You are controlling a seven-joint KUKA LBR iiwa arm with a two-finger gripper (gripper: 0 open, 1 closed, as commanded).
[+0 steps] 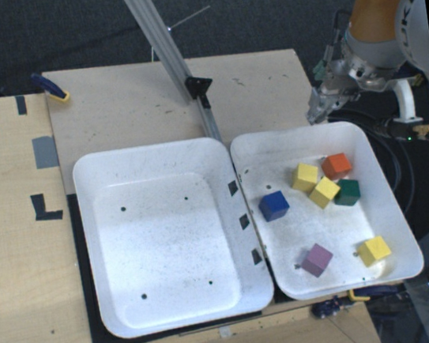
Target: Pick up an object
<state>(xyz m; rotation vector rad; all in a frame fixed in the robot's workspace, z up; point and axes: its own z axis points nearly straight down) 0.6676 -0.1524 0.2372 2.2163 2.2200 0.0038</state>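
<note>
Here, seen from above at a slant, two white bins sat side by side on a bench. Nearest the viewer, at about five o'clock in the right bin (391, 204), lay a yellow cube (374, 250), and at about seven o'clock a purple cube (317, 259). Farther in, toward nine o'clock, a blue cube (273, 205) sat alone. Beyond that, toward one o'clock, four cubes crowded together: a second yellow one (324, 191) touching a green cube (348, 192), a third yellow one (305, 176) just behind, and an orange cube (337, 165) at the back. The left bin (95, 224) lay beside it.

Farthest off, past the right bin's far rim at about twelve o'clock, the gripper (322, 102) hung from the grey arm with its orange band. It was outside the bin, well apart from every cube, and held nothing; whether it was spread or closed could not be told.

The pick had not begun. The lone cubes looked the safest targets, the blue one likely best, with clear space on every side. The crowded four risked being nudged. Coming straight down, centred, would suit.
</note>
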